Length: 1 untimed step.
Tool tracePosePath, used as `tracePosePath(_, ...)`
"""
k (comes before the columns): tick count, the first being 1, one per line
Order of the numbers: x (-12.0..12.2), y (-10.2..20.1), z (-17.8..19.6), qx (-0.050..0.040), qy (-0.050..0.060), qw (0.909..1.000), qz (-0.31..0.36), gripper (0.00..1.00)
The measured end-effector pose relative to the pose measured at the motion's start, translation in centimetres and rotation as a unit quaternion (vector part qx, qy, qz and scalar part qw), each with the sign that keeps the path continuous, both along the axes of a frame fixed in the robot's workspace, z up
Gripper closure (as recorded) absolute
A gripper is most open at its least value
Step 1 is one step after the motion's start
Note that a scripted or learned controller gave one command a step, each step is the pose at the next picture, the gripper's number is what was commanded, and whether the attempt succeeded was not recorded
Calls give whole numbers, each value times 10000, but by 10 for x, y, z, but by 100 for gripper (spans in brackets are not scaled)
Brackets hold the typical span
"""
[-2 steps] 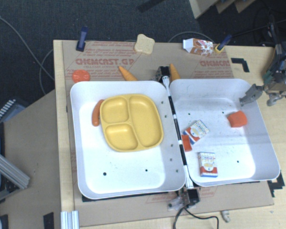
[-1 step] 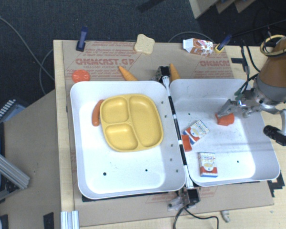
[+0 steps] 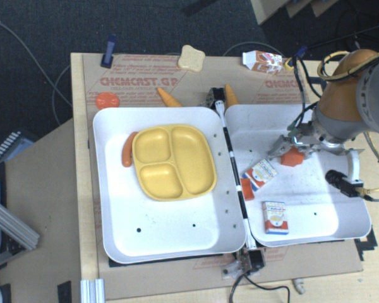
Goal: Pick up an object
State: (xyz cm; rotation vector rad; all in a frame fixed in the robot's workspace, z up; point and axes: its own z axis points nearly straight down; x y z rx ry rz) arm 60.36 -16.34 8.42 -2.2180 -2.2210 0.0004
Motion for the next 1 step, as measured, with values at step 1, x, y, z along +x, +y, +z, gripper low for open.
tracePosePath(1, 1, -1, 11, -8, -12, 10000, -4, 100)
